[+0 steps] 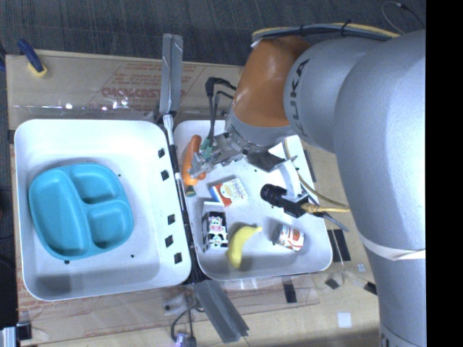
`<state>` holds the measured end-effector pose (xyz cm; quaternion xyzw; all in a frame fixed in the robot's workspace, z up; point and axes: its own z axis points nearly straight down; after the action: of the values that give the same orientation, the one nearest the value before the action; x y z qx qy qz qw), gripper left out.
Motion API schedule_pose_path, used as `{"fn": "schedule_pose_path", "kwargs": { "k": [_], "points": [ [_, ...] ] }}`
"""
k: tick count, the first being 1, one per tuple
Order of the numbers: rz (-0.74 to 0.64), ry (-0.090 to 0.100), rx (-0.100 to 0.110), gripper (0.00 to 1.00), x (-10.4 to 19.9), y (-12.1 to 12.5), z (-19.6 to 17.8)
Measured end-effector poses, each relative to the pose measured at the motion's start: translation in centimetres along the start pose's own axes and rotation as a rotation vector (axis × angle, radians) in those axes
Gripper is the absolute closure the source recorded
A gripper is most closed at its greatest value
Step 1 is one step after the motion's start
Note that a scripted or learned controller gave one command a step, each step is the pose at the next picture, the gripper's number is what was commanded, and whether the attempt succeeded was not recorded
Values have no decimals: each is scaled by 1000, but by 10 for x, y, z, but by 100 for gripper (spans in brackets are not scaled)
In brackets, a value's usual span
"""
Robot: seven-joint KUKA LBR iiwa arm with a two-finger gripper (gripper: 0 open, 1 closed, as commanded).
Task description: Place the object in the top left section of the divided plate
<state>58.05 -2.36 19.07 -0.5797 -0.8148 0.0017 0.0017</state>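
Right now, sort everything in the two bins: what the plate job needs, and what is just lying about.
Job: blue divided plastic plate in the left bin; gripper; orange carrot beside the gripper, likely the object.

Lying about, right bin: yellow banana; black-and-white carton; small white-and-orange box; red-and-white can.

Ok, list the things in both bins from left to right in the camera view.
First the blue divided plastic plate, then orange carrot, black-and-white carton, yellow banana, red-and-white can.
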Motion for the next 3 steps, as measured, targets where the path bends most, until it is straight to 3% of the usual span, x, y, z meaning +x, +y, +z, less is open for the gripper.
{"fn": "schedule_pose_path", "kwargs": {
  "k": [1,2,3],
  "points": [
    [-153,-1,-3,100,39,67,-1],
    [-158,-1,-3,100,40,68,-11],
    [-391,0,0,100,105,58,0]
  ]
}}
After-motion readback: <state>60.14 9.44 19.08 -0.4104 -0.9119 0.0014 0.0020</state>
